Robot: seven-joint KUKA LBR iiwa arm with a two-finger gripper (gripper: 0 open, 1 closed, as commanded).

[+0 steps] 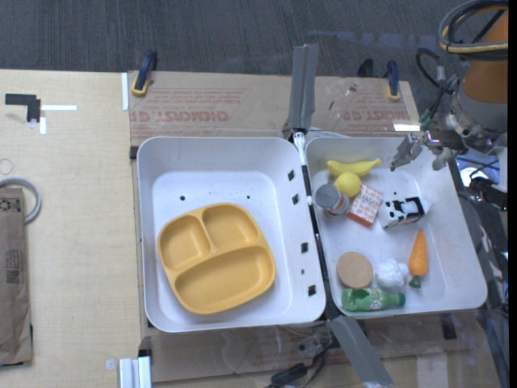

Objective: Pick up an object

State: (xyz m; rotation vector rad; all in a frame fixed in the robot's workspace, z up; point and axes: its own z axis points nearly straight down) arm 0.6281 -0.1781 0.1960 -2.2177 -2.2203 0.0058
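The right bin (pixel 464 241) holds several small objects. A yellow banana (pixel 353 167) lies above a yellow lemon (pixel 348 183), beside a grey can (pixel 326 196) and a red-and-white box (pixel 365 205). A black-and-white toy cow (pixel 402 210), an orange carrot (pixel 418 254), a round tan disc (pixel 354 270), a white lump (pixel 391 274) and a green bottle (pixel 371 299) lie lower down. My gripper (pixel 420 153) hovers over the bin's far right corner, above and right of the banana. It is open, with nothing between its fingers.
A yellow divided plate (pixel 216 256) lies in the left bin (pixel 153 217). A grey divider bar (pixel 302 87) stands between the bins at the back. Blue clamps (pixel 145 71) hold cardboard behind the bins. A brown bag (pixel 12 273) lies on the bench at far left.
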